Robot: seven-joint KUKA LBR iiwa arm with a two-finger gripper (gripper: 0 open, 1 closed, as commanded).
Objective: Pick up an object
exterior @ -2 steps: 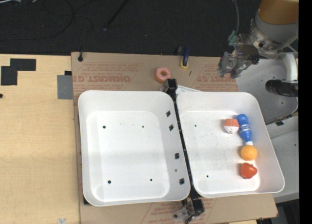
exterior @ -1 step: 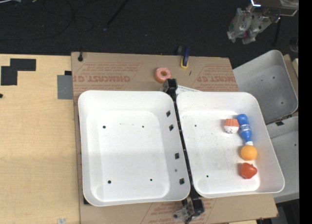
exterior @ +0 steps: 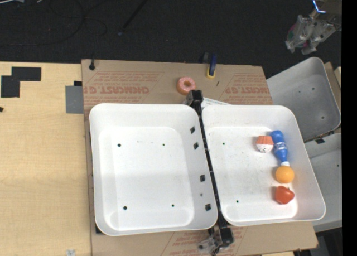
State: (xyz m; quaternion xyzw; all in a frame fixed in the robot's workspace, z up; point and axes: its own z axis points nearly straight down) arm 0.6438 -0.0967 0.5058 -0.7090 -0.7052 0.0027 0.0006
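Observation:
Several small objects lie along the right side of the right bin. A white and orange piece sits beside a blue and white bottle-shaped toy. Below them rest an orange ball and a red piece. My gripper hangs at the top right of the camera view, over the dark floor. It is well away from both bins and I see nothing in it.
The left bin adjoins the right one along a black clipped seam. A pink ring lies on the cardboard behind the bins, near a blue and yellow clamp. A grey panel stands at the right.

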